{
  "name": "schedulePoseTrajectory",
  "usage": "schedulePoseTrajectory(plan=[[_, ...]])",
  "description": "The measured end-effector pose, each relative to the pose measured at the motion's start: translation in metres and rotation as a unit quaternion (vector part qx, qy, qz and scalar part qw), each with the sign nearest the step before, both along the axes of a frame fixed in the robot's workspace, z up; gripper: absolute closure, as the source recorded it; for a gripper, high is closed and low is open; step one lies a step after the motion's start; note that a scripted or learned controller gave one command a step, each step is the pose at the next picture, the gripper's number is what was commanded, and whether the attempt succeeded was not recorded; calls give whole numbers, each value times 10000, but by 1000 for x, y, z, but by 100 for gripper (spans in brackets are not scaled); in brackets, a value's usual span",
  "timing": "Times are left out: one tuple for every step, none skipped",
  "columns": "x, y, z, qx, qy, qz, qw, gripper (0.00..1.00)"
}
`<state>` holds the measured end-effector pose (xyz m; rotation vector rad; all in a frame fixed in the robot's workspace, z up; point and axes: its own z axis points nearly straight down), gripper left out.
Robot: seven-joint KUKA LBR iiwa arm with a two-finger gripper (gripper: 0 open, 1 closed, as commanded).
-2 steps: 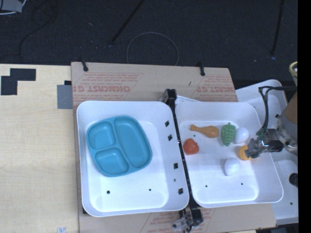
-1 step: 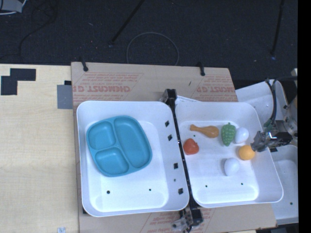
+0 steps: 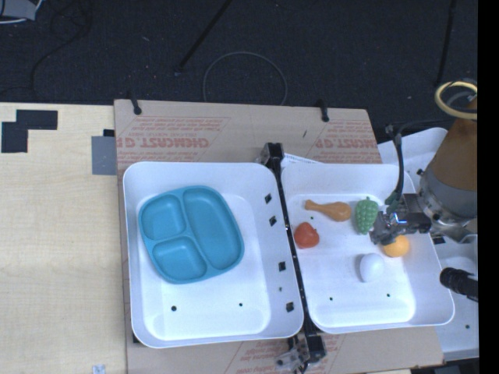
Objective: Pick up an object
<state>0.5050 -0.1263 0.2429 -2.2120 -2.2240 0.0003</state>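
The right bin (image 3: 343, 306) holds a tan chicken-leg toy (image 3: 329, 209), a green bunch of grapes (image 3: 364, 215), a red fruit (image 3: 306, 235), a white egg (image 3: 371, 268) and an orange fruit (image 3: 397, 247). My gripper (image 3: 387, 227) hangs low over the bin's right side, between the grapes and the orange fruit, touching or nearly touching both. The orange fruit lies partly under the gripper body. Whether anything sits between the fingers is hidden from this angle.
The left bin (image 3: 156, 310) holds a blue three-compartment tray (image 3: 190, 233). A black divider clamp (image 3: 284, 240) runs between the bins. The arm's grey body (image 3: 456, 174) fills the right edge above the bin. Cardboard lies beneath both bins.
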Motion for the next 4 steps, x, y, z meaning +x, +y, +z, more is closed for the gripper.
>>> schedulePoseTrajectory(plan=[[2, 46, 0, -2, 0, -6, 10000, 100], [13, 93, 5, -6, -4, -4, 10000, 100], [30, 146, -8, -9, 0, -5, 10000, 100], [28, 200, -13, -9, 5, -5, 10000, 100]])
